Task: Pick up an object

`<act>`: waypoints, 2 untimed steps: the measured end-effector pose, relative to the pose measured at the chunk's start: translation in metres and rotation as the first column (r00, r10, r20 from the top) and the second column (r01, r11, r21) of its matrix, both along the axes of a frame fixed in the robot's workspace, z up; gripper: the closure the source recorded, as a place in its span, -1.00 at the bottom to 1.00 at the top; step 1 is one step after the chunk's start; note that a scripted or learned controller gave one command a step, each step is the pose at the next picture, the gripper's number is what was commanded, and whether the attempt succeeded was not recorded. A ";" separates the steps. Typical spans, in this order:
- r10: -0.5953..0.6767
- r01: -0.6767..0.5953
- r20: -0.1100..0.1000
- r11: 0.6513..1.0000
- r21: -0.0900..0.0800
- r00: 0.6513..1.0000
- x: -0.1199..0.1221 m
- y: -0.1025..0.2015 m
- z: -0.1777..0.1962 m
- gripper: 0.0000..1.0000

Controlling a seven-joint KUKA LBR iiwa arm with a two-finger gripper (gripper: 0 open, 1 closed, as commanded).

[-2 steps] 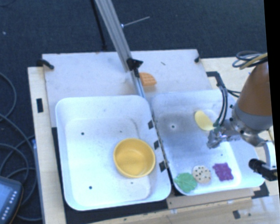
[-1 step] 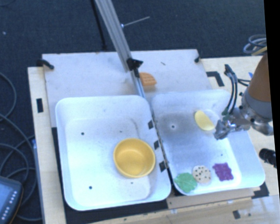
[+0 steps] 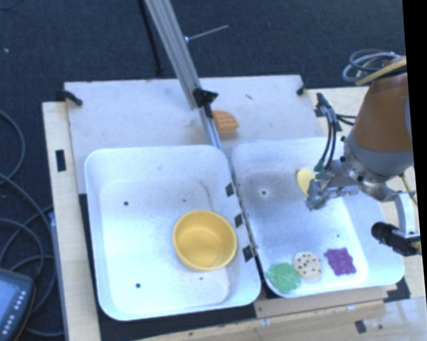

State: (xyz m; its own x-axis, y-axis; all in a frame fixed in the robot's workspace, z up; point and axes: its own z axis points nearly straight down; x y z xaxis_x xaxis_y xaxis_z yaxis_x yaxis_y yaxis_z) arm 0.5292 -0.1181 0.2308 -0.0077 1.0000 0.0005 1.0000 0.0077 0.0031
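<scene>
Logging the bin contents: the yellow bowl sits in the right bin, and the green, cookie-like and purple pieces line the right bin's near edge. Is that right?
Not quite. The camera view shows the yellow bowl in the left bin, not the right one. The rest stands: the green piece, the cookie-like piece and the purple piece line the right bin's near edge.

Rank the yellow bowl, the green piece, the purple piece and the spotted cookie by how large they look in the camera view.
1. yellow bowl, clearly largest.
2. green piece.
3. purple piece and spotted cookie: they look about alike, so I won't rank them. All three small items lie together in the right bin.
</scene>
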 end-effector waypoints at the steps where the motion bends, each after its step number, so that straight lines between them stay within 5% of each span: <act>1: -0.001 0.001 -0.002 1.000 0.000 1.000 0.013 0.050 -0.008 1.00; 2: 0.002 -0.002 -0.001 1.000 0.001 1.000 0.025 0.111 0.004 1.00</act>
State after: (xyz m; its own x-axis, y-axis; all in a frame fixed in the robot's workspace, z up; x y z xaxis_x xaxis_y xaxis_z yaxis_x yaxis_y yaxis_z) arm 0.5543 -0.0071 0.2343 -0.0094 1.0000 0.0020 1.0000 0.0094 0.0023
